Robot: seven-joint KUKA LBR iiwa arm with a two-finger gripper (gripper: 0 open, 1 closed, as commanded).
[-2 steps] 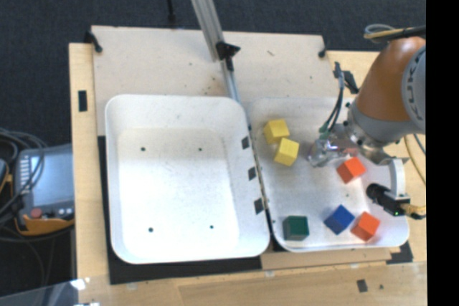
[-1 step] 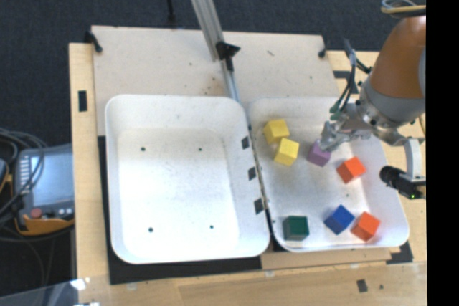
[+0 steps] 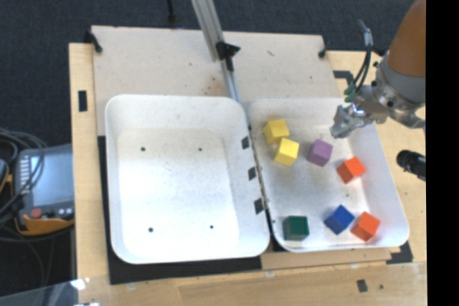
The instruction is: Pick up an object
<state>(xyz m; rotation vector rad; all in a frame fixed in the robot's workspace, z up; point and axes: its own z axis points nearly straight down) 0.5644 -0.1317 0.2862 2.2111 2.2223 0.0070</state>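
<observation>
Plainly, the arm had not taken anything yet. The grey two-finger gripper (image 3: 343, 125) hung over the far right part of the right-hand shallow white bin (image 3: 391, 190), reaching in from the right under its orange-banded wrist, and from where I stood I could not tell how it was set; nothing showed in its grasp. Every candidate lay loose in that bin, which I took as the reason the arm was stationed there and not over the left-hand shallow white bin (image 3: 115, 175). Two small yellow cubes (image 3: 280, 142) sat touching one another at the bin's far left, a small purple cube (image 3: 320, 152) just right of them and nearest the gripper, and a small orange cube (image 3: 351, 170) a little nearer and to the right. Along the near edge were a dark green cube (image 3: 295, 227), a blue cube (image 3: 339, 218) and a second orange cube (image 3: 366, 225) touching the blue one. My guess was the purple cube made the easiest target, standing apart from its neighbours; the paired ones looked awkward to grip cleanly.
</observation>
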